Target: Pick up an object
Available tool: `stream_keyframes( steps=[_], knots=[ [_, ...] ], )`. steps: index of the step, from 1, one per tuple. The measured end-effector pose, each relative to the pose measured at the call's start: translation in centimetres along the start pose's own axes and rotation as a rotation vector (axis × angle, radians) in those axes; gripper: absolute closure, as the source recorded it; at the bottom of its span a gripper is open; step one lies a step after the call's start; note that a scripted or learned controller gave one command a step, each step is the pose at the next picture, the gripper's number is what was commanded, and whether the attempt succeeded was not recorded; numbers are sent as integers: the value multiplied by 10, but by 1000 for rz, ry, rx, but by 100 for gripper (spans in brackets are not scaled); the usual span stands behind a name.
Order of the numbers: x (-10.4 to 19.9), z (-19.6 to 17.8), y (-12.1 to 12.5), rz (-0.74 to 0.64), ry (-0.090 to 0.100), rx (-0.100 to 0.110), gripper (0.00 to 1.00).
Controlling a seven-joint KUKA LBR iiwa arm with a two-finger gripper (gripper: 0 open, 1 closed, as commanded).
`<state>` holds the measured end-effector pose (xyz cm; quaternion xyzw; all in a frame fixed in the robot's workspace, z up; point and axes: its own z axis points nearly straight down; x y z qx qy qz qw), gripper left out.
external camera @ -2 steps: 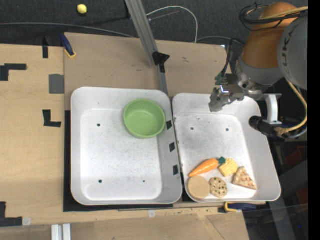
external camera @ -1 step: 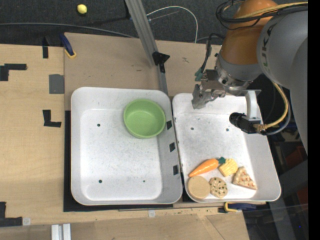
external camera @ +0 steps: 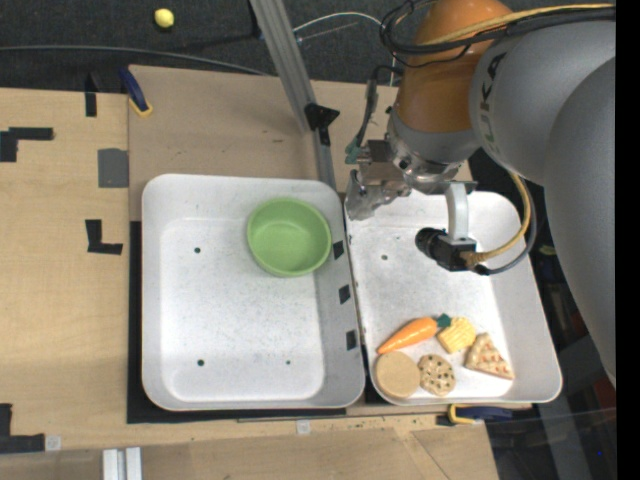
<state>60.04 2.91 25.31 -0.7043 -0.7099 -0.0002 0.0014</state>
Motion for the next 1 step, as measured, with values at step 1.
stream_keyframes(
  steps=[1],
  knots=[
    [54,16,-7,1,-2,2,100]
  ],
)
